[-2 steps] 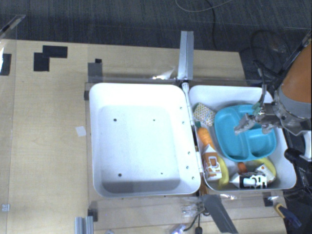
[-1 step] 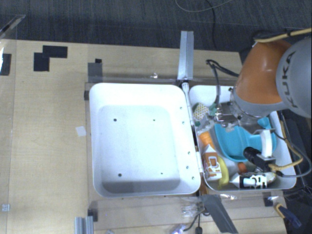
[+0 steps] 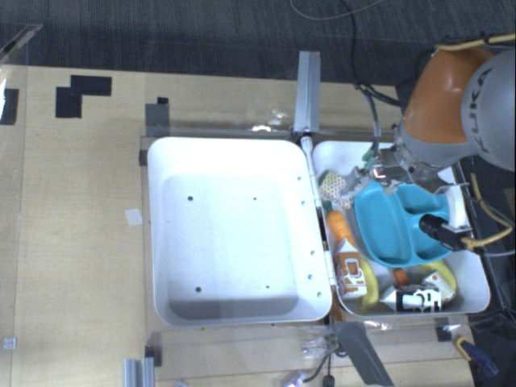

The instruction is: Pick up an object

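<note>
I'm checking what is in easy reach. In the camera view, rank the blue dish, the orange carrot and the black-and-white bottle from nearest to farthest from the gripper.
1. Blue dish, just below the gripper.
2. Orange carrot, at the right bin's left wall.
3. Black-and-white bottle, at the bin's front edge.

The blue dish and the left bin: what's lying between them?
In the camera view, an orange bottle lies between the blue dish and the left bin, beside the dividing rims.

Table [image 3: 72,216]: pale wood-toned top, dark carpeted floor [image 3: 161,14] beyond its 12 o'clock edge. Two shallow white bins sit directly on it, touching side by side: left bin [image 3: 234,160] near centre, right bin [image 3: 476,293] at 3 o'clock. Black tape marks [image 3: 81,93] lie at 10 o'clock. A small pale tag [image 3: 133,215] lies at 9 o'clock, just beside the left bin.
</note>
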Robot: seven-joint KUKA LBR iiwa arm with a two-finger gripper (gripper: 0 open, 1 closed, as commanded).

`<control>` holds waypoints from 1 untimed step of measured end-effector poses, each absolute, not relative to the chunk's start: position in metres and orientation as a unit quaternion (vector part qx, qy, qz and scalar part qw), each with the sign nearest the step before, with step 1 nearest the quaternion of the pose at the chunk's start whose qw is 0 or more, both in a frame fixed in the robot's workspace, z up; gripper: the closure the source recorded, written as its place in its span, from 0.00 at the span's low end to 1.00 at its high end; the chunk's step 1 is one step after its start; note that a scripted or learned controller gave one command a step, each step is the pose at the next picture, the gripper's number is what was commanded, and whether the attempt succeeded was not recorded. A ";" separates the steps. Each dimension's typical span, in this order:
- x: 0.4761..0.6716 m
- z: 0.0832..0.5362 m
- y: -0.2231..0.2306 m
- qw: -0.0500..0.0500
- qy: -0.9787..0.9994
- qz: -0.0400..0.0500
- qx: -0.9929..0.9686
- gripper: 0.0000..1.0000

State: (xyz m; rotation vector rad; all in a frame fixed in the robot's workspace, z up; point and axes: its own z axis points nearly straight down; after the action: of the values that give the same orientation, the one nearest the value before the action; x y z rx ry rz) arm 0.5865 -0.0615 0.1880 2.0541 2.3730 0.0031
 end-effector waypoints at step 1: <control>0.606 0.119 -0.094 0.001 0.770 0.001 0.638 0.00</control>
State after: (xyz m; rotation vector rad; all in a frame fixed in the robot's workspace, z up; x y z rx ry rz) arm 0.6058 -0.0939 0.1191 2.0028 2.4177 0.0024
